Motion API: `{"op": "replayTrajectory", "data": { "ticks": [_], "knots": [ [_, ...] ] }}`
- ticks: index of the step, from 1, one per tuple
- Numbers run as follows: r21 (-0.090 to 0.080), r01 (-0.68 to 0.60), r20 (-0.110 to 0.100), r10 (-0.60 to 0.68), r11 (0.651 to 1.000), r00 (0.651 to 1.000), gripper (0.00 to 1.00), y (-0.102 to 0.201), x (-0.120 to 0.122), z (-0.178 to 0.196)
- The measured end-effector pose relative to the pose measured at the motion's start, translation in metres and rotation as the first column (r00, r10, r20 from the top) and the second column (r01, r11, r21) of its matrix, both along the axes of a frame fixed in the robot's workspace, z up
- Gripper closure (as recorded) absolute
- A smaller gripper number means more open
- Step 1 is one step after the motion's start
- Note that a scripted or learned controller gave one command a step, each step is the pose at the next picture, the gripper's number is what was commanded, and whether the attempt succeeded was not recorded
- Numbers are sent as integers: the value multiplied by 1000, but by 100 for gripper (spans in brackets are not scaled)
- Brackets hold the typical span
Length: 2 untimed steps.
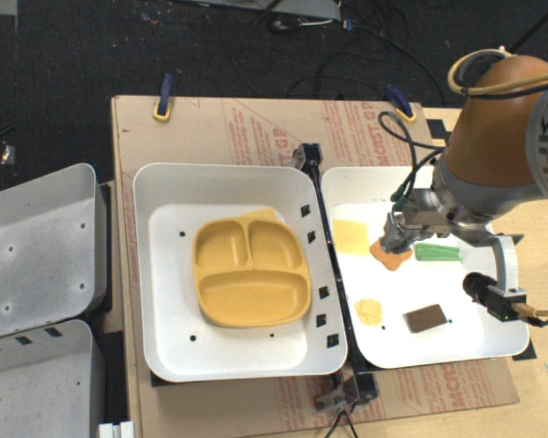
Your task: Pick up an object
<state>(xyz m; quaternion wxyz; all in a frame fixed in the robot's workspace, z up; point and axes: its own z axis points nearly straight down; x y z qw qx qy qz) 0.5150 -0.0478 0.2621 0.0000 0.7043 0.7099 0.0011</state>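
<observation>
At centre right of the frame, the gripper point(395, 243) hangs low in the right bin point(457, 349) directly over an orange object point(393, 258) beside a green piece point(437, 253), its finger opening impossible to tell.

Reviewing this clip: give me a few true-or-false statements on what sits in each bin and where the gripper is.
1. The yellow tray lies in the left bin. True.
2. The gripper is over the left bin. False: it is over the right bin, at the orange piece.
3. The brown block lies in the right bin. True.
4. The green piece sits on the tray. False: it lies in the right bin, beside the orange piece.
</observation>
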Motion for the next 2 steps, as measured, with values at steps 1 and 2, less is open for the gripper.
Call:
{"op": "replayTrajectory", "data": {
  "ticks": [1,2],
  "knots": [
    [0,0,-5,0,1000,1000,100,55,2,-18],
    [0,0,-2,0,1000,1000,100,104,0,-15]
  ]
}}
